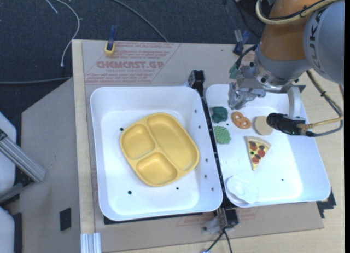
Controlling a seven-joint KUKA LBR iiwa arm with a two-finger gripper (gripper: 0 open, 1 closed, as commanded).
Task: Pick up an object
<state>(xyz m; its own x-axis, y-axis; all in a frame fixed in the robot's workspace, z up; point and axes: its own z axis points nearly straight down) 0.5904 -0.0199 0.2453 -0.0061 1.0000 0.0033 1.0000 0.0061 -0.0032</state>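
Bench (136, 60) topped with printed cardboard, dark carpet around it, two white bins side by side. Left bin (104, 137) has just a yellow divided tray (158, 148). All the small stuff is in the right bin (306, 180).

Gripper (238, 101) hangs over the upper-left corner of the right bin, low and close to the floor of it. Can't tell from where I stand whether the claw is spread or pressed together. Nothing visibly pinched in it.

Key relation: the pretzel (240, 119) lies just below the claw in the frame, a hair to the right, flat on the bin floor. It looks like the nearest candidate. It's roughly round, so no long axis to line up with.

Neighbours are tight:
- dark green piece (219, 113) just left of the pretzel, near the bin wall
- tan disc (263, 125) just right of it
- light green textured piece (222, 134) lower left
- pizza slice (257, 152) further down, tip pointing toward the bottom of the frame
- white crumpled item (242, 189) at the bottom-left corner, well apart

My read: a short shift toward the bottom of the frame, then down. Risk is clipping the dark green piece or the disc.
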